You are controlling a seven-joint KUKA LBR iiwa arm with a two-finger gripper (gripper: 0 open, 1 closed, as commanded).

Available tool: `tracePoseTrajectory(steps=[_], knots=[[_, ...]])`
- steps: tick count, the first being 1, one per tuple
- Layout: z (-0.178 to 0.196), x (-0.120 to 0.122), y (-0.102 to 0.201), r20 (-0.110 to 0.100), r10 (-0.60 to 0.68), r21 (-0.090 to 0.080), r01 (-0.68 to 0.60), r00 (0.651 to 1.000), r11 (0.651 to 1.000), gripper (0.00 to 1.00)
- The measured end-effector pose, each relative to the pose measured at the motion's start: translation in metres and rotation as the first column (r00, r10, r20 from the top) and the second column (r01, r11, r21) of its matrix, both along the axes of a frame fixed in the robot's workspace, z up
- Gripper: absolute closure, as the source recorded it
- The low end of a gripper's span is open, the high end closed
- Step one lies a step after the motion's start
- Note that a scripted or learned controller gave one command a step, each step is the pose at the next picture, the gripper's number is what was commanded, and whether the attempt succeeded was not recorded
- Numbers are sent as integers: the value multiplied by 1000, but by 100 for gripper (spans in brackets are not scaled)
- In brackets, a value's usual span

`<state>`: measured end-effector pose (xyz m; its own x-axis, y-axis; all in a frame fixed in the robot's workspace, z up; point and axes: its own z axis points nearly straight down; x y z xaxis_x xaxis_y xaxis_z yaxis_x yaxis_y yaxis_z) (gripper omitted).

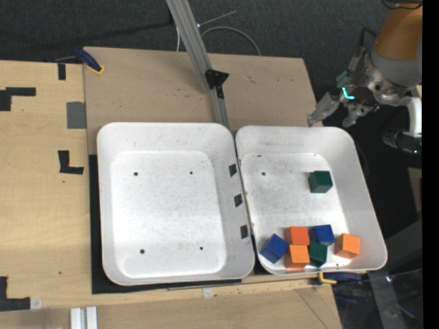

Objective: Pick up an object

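One lone dark green cube (pixel 319 181) sits in the right bin (pixel 363 184), apart from the block cluster (pixel 310 244) at the bin's near edge. Gripper (pixel 336 110) hangs just past the bin's far rim w/ fingers spread, nothing btwn them. Imo the cube is nearest, straight toward the camera from the jaws.

Seven small cubes are sitting in the right shallow white plastic bin (pixel 357 157): three orange cubes (pixel 299 236), two blue cubes (pixel 274 247) and two dark green cubes (pixel 319 181).
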<state>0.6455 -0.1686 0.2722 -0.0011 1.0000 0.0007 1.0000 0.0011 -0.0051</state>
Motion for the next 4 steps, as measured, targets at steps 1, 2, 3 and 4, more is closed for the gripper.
tracePoseTrajectory(steps=[1, 2, 3, 4], knots=[[2, 1, 0, 3, 1, -2, -1, 1000, 1000, 0], [-43, 4, -3, 0, 0, -1, 0, 1000, 1000, 0], [-87, -1, -3, -1, 0, -1, 0, 1000, 1000, 0], [-133, 2, 1, 0, 1, -1, -1, 1000, 1000, 0]])
